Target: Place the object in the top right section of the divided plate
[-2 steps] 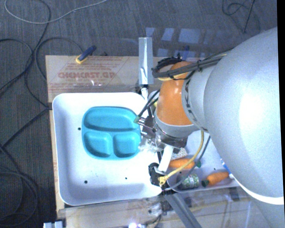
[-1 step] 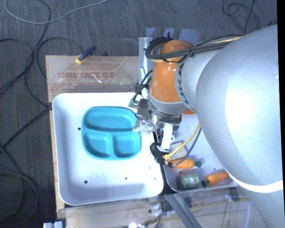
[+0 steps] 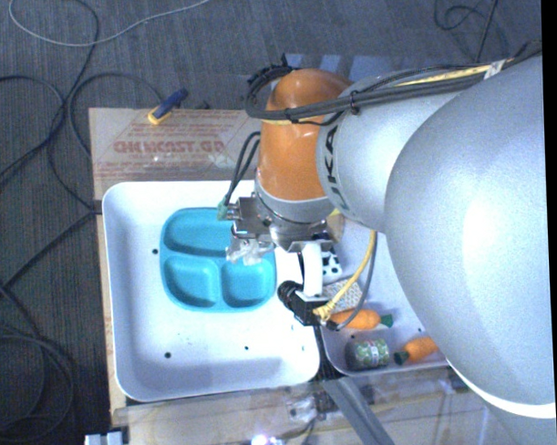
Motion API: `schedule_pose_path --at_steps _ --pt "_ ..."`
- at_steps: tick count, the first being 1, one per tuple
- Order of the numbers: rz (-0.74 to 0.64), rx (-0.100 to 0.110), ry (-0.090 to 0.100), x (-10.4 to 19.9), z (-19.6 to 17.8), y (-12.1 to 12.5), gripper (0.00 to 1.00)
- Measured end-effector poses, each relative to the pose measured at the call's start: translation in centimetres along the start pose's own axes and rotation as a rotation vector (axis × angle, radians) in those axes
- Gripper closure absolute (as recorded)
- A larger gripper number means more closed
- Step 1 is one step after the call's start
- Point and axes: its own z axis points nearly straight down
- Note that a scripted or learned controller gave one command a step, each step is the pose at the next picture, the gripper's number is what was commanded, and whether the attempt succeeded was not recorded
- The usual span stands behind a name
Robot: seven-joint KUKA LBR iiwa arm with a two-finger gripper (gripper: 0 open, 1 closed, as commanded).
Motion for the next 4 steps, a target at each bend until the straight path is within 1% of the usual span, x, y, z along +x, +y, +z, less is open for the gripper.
schedule_pose_path --at_steps 1,2,3,4 --pt "0.047 0.002 0.000 6.5 -0.9 -0.2 1.00" --pt "0.062 0.003 0.000 -5.0 -0.3 -5.7 1.00" --pt "-0.005 0.002 0.001 1.4 1.5 -0.5 1.00" --pt "0.028 0.003 0.001 8.9 0.3 -6.6 1.00"
